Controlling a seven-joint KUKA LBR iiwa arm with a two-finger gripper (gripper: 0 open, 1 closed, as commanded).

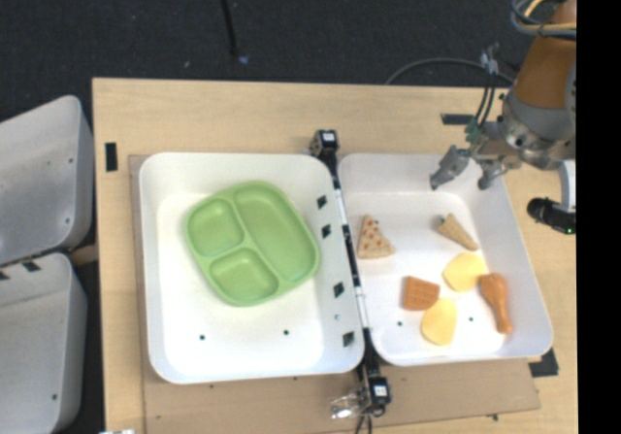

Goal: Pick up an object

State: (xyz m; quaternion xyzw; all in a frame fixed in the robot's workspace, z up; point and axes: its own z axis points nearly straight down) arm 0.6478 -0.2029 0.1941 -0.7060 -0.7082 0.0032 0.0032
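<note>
Judging by how things lie, the pick has not yet begun: every object rests flat in its bin and nothing sits between the fingers of the end effector [468,170].

Largest first, the tabletop [116,116] carries both bins. The left bin [155,325] holds a green divided plate [252,243], lying flat a little above its middle. The right bin [388,184] holds the small food pieces, any of which could be the object to pick: a pizza-like wedge [374,239] near the divider, a tan cone-shaped piece [457,231] toward the far right side, an orange block [420,293], two yellow pieces [465,272] and [439,322] just beside it, and an orange carrot-like piece [497,301] near the right wall.

The arm [541,83] hangs over the upper right corner of the right bin, with the end effector spread wide, its two fingers apart and holding nothing. It sits above the cone-shaped piece in the picture, well apart from the rest. Left to do, as I judge it: descend on a piece, close, and lift.

Much of the arm is cut off at the right side, so its reach is hard to judge. The height of the fingers above the bin floor cannot be read from this slant; they seem to be raised clear of it. What the small pieces really are is uncertain at this size
</note>
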